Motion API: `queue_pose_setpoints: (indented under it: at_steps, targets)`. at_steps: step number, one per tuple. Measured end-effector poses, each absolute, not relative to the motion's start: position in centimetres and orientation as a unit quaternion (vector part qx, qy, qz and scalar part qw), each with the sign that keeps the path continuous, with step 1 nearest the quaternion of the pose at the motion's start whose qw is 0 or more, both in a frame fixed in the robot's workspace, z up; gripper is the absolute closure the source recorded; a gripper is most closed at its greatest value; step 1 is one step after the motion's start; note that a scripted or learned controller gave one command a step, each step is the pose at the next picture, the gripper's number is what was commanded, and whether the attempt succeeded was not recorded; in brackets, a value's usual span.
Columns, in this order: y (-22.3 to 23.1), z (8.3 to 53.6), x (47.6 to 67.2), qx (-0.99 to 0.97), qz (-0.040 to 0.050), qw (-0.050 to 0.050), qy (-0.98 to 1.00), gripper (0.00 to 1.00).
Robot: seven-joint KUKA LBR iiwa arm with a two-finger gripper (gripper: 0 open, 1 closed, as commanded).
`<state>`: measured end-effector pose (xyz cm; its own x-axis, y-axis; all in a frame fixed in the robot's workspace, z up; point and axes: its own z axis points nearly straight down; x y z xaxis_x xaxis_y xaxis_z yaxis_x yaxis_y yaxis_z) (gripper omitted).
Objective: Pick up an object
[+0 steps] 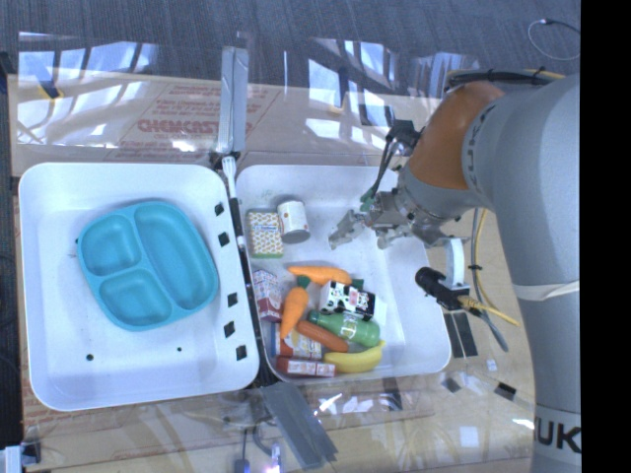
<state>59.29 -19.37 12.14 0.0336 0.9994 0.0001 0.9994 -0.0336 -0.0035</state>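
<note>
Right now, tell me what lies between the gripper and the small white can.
In the camera view, bare white bin floor separates the gripper from the small white can; nothing lies between them.

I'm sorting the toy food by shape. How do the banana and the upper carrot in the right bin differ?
The banana is yellow; the upper carrot is orange with a green tip. The banana curves along the pile's near edge, while the carrot lies straight along its far edge. The banana looks thicker than the carrot. Both lie flat in the right bin, apart from the gripper.
</note>
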Motion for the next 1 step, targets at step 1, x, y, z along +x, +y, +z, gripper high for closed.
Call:
queue_pose_setpoints:
  at_steps: [1]
  targets:
    - [-17.17,9.04,53.46,-0.713,0.0019,0.003,-0.701,0.00]
